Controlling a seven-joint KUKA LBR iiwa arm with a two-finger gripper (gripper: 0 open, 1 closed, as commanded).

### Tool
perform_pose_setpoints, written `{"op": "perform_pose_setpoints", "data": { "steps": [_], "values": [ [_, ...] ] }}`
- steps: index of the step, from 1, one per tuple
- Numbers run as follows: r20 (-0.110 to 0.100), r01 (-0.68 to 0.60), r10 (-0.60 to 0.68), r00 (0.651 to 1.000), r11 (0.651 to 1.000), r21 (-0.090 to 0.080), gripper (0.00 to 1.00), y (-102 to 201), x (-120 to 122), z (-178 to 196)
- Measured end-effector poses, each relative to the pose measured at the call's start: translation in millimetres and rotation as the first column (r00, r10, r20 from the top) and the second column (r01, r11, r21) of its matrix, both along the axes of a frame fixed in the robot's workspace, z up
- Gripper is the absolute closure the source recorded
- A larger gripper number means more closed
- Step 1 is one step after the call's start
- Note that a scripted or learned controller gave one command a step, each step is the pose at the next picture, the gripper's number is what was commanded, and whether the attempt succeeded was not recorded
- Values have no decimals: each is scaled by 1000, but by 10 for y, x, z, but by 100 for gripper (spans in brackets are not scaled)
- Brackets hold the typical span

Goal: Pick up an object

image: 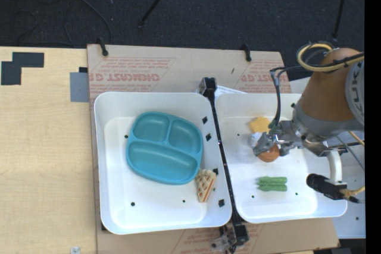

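My gripper [264, 144] hangs low over the middle of the right bin [297, 211], reaching in from the right. A small orange round object [269, 156] lies right under its tip, partly covered by it; whether it is touched I cannot tell. A yellow piece [259, 124] sits just behind the gripper. A green bean pod [272, 184] lies toward the bin's front.
The left bin [113, 187] holds a teal divided plate [165, 147] and a tan waffle-like wedge [205, 185] by its right wall. A raised divider [219, 151] separates the bins. The grey and orange arm [330, 92] covers the right bin's right side.
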State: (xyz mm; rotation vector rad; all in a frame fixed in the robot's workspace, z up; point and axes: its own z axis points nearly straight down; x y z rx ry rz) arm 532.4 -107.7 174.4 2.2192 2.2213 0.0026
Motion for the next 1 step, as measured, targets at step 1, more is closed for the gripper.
{"op": "perform_pose_setpoints", "data": {
  "steps": [1],
  "values": [
    [-1, 0, 0, 1000, 1000, 0, 100, -8, 8, 429]
  ]
}}
